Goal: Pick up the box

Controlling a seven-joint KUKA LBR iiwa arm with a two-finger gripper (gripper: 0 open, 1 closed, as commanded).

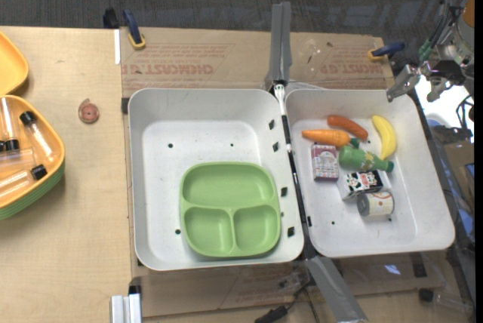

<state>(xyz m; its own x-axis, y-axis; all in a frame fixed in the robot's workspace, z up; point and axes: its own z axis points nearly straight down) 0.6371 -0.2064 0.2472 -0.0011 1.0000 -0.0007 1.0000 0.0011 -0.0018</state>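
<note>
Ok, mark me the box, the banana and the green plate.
box (325, 161): camera view, middle of its pink top face.
banana (386, 136): camera view, middle of its yellow curve.
green plate (226, 192): camera view, floor of its large upper compartment.

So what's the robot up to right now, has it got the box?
Two-finger gripper open, hovering over the right white bin's far corner. Small pink-and-white box untouched, lying flat in bin. Orange carrot and green toy crowd it.

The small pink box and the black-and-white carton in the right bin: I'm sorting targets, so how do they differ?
The small pink box is pink and purple and lies square to the bin; the black-and-white carton has a cow-like pattern and lies skewed. The box lies left of the carton. Both rest in the right white bin.
</note>
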